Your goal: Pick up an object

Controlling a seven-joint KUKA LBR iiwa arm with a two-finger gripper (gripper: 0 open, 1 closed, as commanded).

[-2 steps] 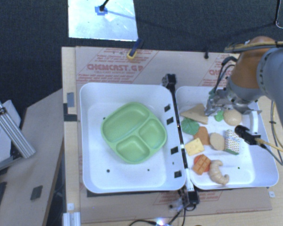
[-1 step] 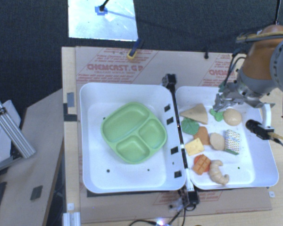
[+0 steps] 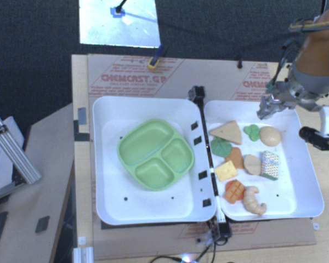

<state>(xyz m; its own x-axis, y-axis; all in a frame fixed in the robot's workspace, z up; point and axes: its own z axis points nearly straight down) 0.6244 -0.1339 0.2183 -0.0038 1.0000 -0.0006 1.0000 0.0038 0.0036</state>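
The right bin holds several toy foods: a tan wedge, a green leafy piece, a small green piece, a beige egg-like ball, an orange piece, a yellow block, a patterned packet, a waffle-like orange piece and a tan shrimp shape. My gripper hangs over the bin's far edge, above and slightly right of the small green piece. Nothing shows between its fingers.
The left bin holds a green divided plate. A black divider runs between the bins. A shiny square panel lies beyond the bench. The grey arm with its orange band comes in from the upper right.
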